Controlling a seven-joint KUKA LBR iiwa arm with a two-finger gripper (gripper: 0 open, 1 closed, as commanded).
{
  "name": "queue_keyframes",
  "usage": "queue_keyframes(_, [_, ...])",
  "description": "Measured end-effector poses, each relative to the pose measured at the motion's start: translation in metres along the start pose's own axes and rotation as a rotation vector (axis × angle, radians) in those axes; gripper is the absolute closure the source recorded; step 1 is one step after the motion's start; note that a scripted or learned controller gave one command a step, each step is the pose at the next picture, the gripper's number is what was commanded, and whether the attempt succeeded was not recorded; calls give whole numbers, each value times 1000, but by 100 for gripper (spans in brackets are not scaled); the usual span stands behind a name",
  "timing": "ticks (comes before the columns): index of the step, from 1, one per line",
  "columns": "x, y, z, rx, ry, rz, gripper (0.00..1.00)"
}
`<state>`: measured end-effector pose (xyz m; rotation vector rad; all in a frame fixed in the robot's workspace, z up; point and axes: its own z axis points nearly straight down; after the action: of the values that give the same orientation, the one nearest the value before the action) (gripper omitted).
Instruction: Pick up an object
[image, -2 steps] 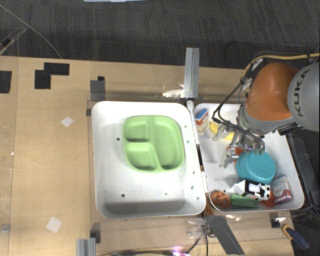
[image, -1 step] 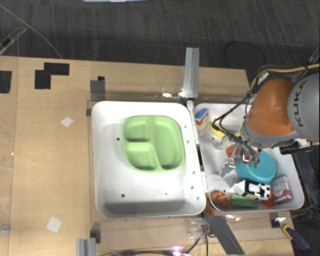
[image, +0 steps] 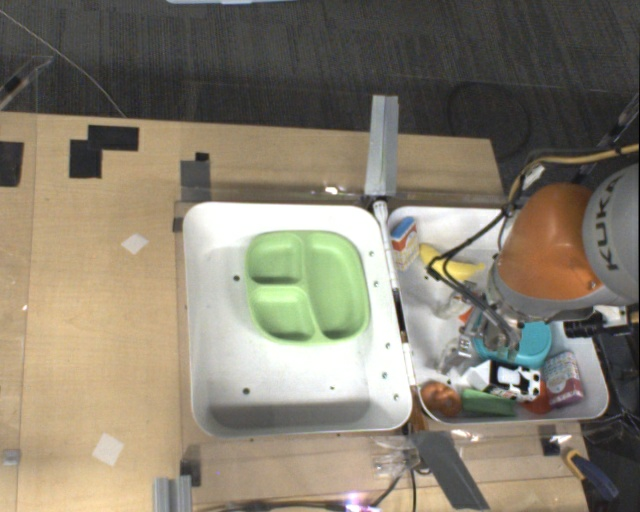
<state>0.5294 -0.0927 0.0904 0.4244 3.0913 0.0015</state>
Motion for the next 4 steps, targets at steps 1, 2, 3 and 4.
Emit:
queue_keyframes(1, [-95,-33,4,4,8,268,0])
queue_keyframes(2, [-24,-1,1,2,10,314,0])
queue_keyframes(3, [-55,-73,-39,2,14,263,0])
queue_keyframes(4, [-9,-54,1,3,3,181,0])
